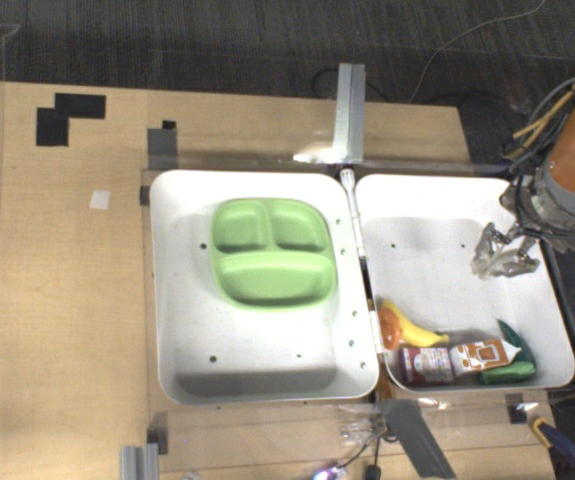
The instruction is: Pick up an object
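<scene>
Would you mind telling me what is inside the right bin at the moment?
Along the right bin's near wall lie a banana, a brown bottle and a green item. The claw hangs over its far right part. The bottle covers part of the green item.

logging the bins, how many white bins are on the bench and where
2. The left bin holds a green divided plate; the right bin sits beside it, with a small pile of items along its near edge. Some items may be hidden under others.
</scene>
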{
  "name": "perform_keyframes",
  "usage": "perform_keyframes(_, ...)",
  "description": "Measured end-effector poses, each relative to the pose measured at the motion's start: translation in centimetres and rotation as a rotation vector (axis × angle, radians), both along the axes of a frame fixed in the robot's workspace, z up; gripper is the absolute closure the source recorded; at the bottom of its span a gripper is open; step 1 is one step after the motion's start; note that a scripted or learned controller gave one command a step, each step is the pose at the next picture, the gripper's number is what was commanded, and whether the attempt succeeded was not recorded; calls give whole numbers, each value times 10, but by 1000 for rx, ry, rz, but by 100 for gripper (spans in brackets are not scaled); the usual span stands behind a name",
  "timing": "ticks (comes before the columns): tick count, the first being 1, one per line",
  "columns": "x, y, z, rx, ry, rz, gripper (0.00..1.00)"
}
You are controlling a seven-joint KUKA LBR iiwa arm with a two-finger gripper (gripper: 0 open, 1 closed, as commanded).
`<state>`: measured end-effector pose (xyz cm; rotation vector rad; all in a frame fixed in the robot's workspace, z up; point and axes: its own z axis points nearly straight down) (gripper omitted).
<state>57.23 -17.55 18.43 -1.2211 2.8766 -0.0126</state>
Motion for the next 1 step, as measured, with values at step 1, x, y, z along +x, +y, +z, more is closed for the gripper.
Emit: perform_keyframes(1, 32, 43, 30, 1, 8, 84, 100)
